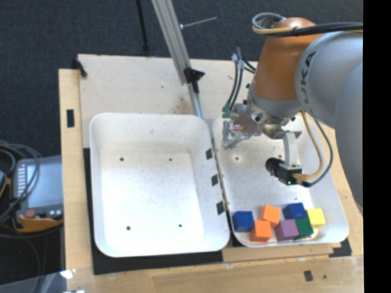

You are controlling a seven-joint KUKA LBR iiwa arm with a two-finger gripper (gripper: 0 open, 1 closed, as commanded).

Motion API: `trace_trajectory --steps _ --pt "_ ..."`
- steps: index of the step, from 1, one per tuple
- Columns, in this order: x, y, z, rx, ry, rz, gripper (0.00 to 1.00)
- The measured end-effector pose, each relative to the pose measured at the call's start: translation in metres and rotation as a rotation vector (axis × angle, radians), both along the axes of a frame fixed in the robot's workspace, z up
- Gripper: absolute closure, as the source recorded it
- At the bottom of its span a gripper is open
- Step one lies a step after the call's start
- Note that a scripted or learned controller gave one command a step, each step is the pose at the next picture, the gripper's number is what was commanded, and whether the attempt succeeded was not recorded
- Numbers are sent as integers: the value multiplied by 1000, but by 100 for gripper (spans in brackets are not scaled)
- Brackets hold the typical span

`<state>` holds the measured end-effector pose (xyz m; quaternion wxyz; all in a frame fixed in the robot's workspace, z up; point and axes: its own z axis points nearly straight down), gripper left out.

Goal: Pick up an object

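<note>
Gripper (231, 134) hangs over right bin's (247, 163) far corner, grip state indiscernible | blocks (281, 222) cluster at near wall, well apart, likely untouched

A wooden bench (70, 163) stands on a dark carpet floor (36, 23) and carries two shallow white bins side by side. The left bin (153, 182) has small dark specks and a few dark dots on its bottom. The right bin (244, 163) touches it along the middle edge. A slanted aluminium rail (174, 41) rises behind the bins. At the left edge, a grey control pendant (38, 188) with cables lies on the floor.
</note>
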<state>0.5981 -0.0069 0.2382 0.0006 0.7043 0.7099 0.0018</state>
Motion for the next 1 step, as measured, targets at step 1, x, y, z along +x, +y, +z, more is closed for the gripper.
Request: trace_trajectory --steps 1 --pt "-4 51 -10 -1 4 -2 100"
